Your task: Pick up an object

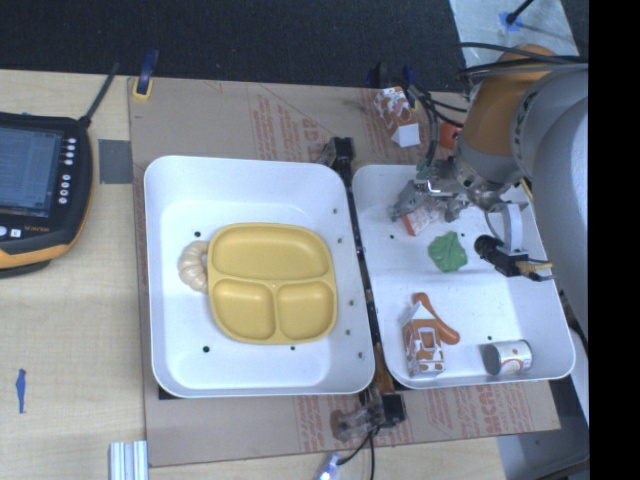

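The pincer (420, 200) hangs low in the right bin (392, 268), its grip state impossible to tell. A green lump (448, 251) lies just beside it, apparently not yet lifted; the pickup remains.

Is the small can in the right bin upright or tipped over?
Tipped over: the can lies on its side near the right bin's front corner.

Teach pendant (35, 190) left of bench

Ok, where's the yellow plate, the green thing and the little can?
yellow plate (270, 251): camera view, on its top compartment.
green thing (448, 251): camera view, on its middle.
little can (507, 357): camera view, on its side.
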